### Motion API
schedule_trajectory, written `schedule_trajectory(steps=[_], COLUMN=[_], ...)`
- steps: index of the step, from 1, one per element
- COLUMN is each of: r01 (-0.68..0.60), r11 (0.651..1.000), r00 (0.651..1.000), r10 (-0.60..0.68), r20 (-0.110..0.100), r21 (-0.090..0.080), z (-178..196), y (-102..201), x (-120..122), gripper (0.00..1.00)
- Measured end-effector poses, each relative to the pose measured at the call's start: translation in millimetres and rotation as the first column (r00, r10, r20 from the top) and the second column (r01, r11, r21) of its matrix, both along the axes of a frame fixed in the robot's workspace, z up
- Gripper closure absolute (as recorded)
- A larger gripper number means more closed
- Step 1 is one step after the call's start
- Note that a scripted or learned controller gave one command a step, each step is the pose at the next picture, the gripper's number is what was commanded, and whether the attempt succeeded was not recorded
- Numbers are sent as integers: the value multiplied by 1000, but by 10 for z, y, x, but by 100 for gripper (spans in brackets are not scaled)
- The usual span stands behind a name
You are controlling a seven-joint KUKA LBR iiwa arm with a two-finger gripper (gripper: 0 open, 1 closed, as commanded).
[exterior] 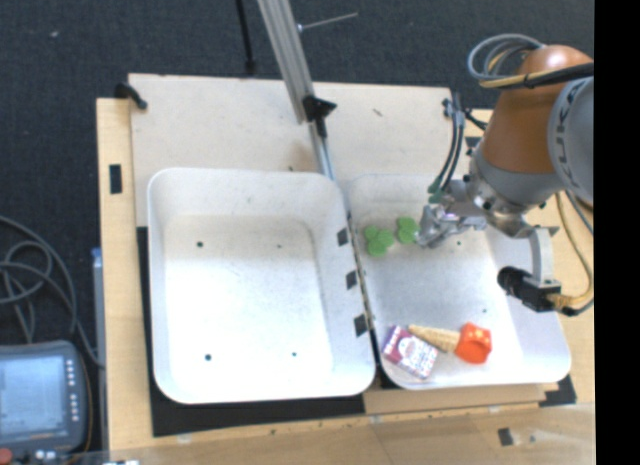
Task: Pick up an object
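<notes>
Two small green round objects lie in the right bin (530, 353), one (379, 241) near its left wall and another (406, 229) just to the right of it. My gripper (432, 230) hangs low over the bin, right beside the second green object. A purple-and-white packet (411, 352), a tan cone (433, 334) and an orange-red object (474, 343) lie together near the bin's front edge.
The left bin (250, 283) sits beside the right one, with a few dark specks on its floor. A metal pole (290, 53) rises at a slant from behind the bins. A black cable fitting (530, 288) hangs from the arm over the right bin.
</notes>
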State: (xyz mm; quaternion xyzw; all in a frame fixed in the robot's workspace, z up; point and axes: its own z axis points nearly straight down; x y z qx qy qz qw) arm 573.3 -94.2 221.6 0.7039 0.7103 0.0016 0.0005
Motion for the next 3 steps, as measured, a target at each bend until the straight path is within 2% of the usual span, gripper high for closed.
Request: schedule_trajectory(steps=[2,3], r01=[2,1], r11=[1000,1000], r00=[1000,1000], r10=[-2,-1], r20=[-1,1], r21=[0,1], z=[-65,145], y=[1065,1561], x=[364,463], gripper=[100,100])
